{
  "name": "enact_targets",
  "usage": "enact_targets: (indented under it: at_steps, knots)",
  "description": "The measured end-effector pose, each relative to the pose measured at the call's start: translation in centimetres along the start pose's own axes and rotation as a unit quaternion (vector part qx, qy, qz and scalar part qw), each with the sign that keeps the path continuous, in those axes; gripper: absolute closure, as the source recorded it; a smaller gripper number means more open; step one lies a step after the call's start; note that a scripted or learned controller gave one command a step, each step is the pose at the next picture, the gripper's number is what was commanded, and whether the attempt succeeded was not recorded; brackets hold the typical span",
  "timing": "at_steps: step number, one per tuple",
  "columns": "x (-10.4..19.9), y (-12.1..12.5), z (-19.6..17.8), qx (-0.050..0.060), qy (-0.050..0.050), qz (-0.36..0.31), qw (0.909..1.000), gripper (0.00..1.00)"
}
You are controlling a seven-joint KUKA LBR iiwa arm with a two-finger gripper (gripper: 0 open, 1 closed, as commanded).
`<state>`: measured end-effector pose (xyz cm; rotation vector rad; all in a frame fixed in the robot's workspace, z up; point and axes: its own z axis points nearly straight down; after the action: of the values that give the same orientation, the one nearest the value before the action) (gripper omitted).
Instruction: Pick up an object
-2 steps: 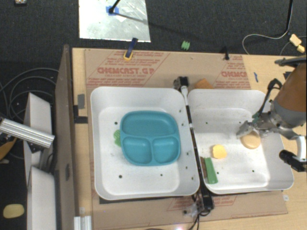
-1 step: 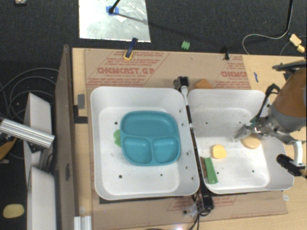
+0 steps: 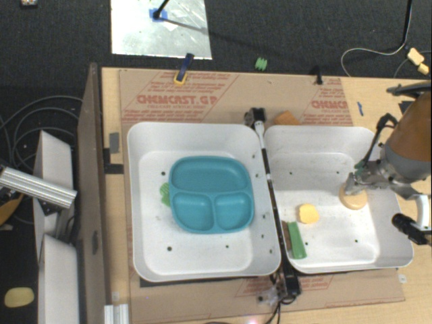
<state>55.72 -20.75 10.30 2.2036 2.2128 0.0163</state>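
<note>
A: We are looking down at a slant on two shallow white bins side by side. In the left bin (image 3: 145,201) sits a teal divided tray (image 3: 211,193), with a small green thing (image 3: 164,193) peeking out at its left edge. In the right bin (image 3: 324,150) we find three loose things: a tan round piece (image 3: 352,200), a small yellow block (image 3: 308,214) and a green stick (image 3: 295,239).

B: Where is our gripper in all this?

A: Our gripper (image 3: 356,182) reaches in from the right and sits low over the right side of the right bin, directly above the tan round piece, seemingly touching or almost touching its top edge. Whether the jaws are apart or together, we cannot tell; the metal of the wrist hides them.

B: So which thing do we judge to be the target?

A: The tan round piece, since it lies just under the gripper, slightly toward the near side of the bin. Being round, it offers no long axis to line up with. The yellow block lies a little further left and nearer us; the green stick lies beyond that, by the wall between the bins, its length running roughly along that wall. We see nothing lifted yet.
</note>
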Motion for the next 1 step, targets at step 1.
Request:
enact_targets:
  at_steps: [1]
  knots:
    - [0.0,-0.06,0.07,0.001,0.0,0.0,1.0,0.0]
